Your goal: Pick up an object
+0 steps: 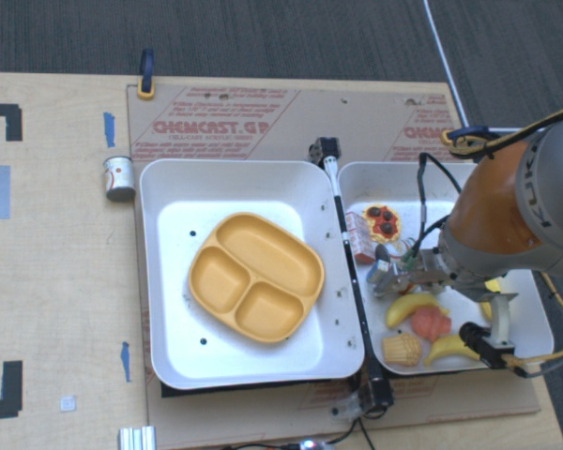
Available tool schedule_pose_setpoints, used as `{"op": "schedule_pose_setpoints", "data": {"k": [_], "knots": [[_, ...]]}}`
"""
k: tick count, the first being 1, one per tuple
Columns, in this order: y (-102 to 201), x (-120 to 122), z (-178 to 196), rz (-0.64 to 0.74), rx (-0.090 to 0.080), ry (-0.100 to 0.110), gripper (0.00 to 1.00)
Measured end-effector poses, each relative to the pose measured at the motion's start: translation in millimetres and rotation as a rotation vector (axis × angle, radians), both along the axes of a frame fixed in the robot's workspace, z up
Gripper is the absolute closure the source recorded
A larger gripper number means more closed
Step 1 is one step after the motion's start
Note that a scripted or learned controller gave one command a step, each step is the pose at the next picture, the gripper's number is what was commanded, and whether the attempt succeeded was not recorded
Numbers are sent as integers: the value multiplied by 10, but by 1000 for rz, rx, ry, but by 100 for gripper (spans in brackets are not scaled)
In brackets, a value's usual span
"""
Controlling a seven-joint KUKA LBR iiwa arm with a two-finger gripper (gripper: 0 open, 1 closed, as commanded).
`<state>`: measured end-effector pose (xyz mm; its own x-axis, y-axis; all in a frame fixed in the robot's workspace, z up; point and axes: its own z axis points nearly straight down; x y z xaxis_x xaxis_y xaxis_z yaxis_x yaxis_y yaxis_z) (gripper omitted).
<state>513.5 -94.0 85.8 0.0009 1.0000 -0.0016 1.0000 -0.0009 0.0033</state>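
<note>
Left bin (159,251): we are seeing it holding one yellow plate (255,277) with three compartments, lying tilted near the middle; white floor is showing on all sides of the plate, widest at the upper left.
Right bin (535,340): we are seeing the toy food crowding its left and lower part, with the arm (507,209) covering much of the rest.
Gripper (387,275): it is reaching down into the right bin near the left wall, just above the bananas; we cannot tell how the jaws are standing, as the metal parts are blurring together.
Pizza slice (383,220): lying near the bin's upper left, apart from the gripper.
Wrapped piece (358,240): a clear wrapper with red inside, resting beside the dividing wall, between pizza slice and gripper.
Banana (411,306): lying just under the gripper, touching the pink piece (431,323).
Corn (402,349): sitting at the lower left corner, close to the front rim.
Second banana (450,347): lying beside the corn, near the front rim.
Black fitting (481,343): hanging off the arm over the lower right of the pile.
Cables (430,195): we are seeing them looping above the bin's upper half.
Divider (347,270): a dark bar running between the bins, close to the gripper's left.
Bench (47,279): bearing a small can (119,177) outside the left bin's upper corner.
</note>
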Motion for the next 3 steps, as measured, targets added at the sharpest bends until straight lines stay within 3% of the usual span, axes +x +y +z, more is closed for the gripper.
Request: {"op": "schedule_pose_setpoints", "data": {"k": [1, 2, 3], "knots": [[-17, -184, 3, 1, 2, -1, 0], [-22, -169, 110, 0, 0, -6, 100], [190, -334, 990, 2, 2, 2, 100]]}}
